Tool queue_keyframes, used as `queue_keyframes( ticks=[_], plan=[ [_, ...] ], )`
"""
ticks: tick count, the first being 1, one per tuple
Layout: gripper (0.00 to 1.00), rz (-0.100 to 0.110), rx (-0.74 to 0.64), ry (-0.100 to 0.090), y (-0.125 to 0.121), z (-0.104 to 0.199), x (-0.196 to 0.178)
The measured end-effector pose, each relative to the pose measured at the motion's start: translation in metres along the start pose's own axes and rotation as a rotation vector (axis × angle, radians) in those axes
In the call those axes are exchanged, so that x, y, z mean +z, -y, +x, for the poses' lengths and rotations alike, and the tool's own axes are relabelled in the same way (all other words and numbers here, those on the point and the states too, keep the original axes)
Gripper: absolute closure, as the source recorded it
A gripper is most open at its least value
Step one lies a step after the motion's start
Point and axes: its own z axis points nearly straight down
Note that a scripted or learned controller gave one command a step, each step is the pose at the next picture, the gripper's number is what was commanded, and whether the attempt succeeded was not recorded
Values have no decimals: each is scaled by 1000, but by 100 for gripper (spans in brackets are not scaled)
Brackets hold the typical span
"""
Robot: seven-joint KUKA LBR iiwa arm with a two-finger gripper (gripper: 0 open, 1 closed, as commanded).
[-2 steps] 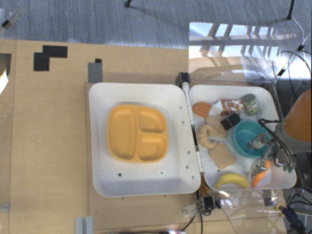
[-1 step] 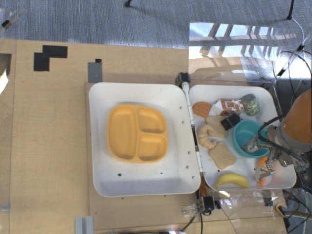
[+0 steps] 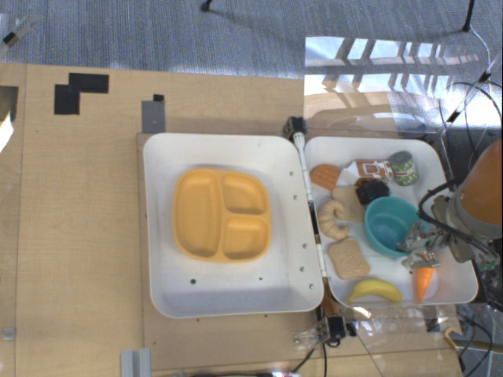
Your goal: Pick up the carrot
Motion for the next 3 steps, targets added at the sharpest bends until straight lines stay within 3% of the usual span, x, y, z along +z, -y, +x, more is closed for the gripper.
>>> queue_keyframes(
  ticks=[1,2,3],
  plan=[
    [0,-1,0,0,0,0,0],
    [0,-6,-339,-12,5,-11,17],
    [0,-9,-763,-3,3,-12,18]
  ],
)
